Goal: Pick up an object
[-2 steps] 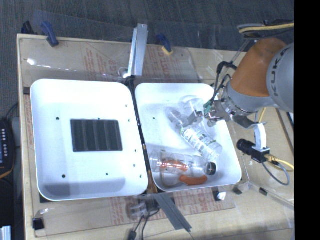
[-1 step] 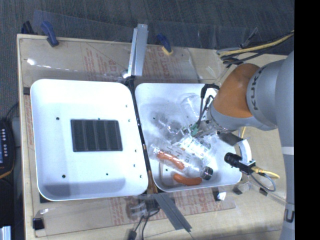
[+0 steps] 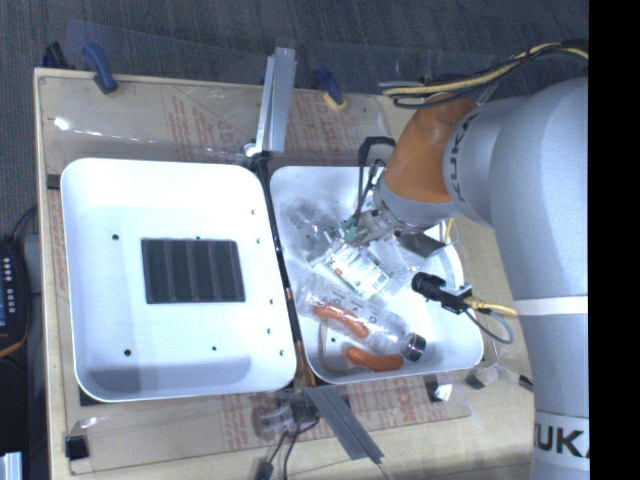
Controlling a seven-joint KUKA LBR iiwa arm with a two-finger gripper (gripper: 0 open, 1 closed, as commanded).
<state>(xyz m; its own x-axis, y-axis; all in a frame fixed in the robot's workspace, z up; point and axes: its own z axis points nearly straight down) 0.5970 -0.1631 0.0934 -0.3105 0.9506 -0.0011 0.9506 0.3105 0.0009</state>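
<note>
The bulky grey arm hides its claw above the right white bin, so I cannot tell its state; the crinkly clear plastic packets beneath may slip.

Slanted overhead view onto both bins

Counter: pale board with red print under clear sheet; two shallow white bins side by side on it, left bin, right bin; blue clamps at far edge.
</note>
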